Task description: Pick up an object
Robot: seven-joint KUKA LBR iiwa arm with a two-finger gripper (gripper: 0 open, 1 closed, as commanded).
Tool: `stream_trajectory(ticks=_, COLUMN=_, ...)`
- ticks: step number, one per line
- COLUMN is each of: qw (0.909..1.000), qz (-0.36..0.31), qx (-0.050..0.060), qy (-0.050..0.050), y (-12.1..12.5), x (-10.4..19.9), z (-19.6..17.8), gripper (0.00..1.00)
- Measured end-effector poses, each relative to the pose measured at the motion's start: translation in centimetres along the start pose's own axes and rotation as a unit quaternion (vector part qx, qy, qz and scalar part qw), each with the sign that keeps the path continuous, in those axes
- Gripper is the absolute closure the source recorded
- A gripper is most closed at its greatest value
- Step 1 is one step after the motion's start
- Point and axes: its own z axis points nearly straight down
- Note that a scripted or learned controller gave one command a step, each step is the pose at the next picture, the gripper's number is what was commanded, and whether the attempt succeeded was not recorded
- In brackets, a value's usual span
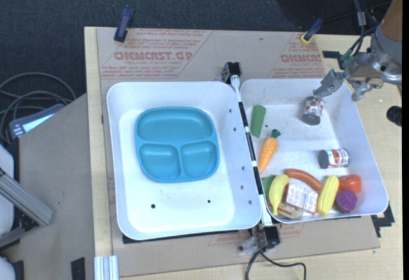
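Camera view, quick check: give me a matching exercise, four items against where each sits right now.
Items:
1. blue divided plate
2. carrot
3. green cylinder
4. small can

Places:
A. right bin, just below the claw
B. middle of the left bin
C. right bin, near the divider, above the carrot
D. right bin, tilted, above the yellow corn

Pairs: 1-B, 2-D, 3-C, 4-A

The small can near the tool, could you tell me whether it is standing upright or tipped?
Tipped. The small can leans at a slant in the right bin, its dark end facing down-left.
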Motion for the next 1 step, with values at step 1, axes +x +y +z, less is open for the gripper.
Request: stream_trajectory(ticks=1, qw=1.0, qz=0.0, qx=0.001, qy=0.0, y=4.04, x=-1.88, z=8.17, gripper=0.0)
